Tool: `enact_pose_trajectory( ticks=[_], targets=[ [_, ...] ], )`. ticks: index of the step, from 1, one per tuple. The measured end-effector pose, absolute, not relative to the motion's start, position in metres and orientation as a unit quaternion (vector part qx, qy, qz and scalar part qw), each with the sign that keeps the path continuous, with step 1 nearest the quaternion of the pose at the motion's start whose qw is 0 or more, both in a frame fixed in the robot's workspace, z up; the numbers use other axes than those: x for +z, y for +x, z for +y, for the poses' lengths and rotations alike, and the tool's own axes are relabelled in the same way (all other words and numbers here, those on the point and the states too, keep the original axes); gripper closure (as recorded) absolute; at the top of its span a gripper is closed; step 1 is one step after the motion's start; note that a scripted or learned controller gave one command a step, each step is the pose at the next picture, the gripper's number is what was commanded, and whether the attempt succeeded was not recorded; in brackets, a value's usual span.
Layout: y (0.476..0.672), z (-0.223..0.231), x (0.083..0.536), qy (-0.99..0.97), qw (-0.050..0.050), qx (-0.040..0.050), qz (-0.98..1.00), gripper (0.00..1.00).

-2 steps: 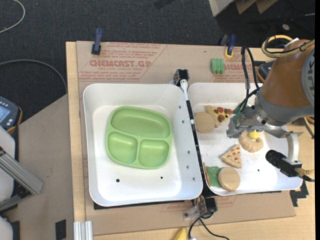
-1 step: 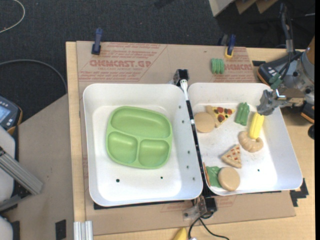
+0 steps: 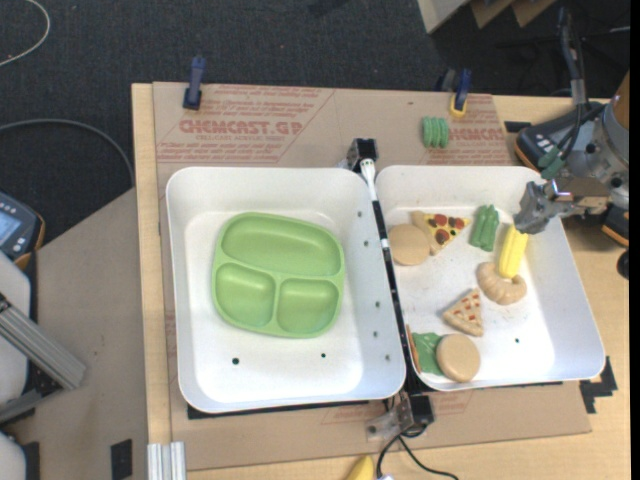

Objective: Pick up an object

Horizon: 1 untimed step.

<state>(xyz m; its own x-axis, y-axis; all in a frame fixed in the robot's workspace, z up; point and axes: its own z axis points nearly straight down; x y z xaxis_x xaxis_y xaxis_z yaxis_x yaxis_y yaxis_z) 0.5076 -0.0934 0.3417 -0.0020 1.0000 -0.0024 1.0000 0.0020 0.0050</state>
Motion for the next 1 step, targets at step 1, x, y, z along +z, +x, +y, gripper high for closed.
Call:
enact_pose_trajectory(
  ticks=[1],
  targets=[
    [0.5083,-0.0934,0.352,0.706,0.004,0.0013,0.708,1.0]
  ],
)
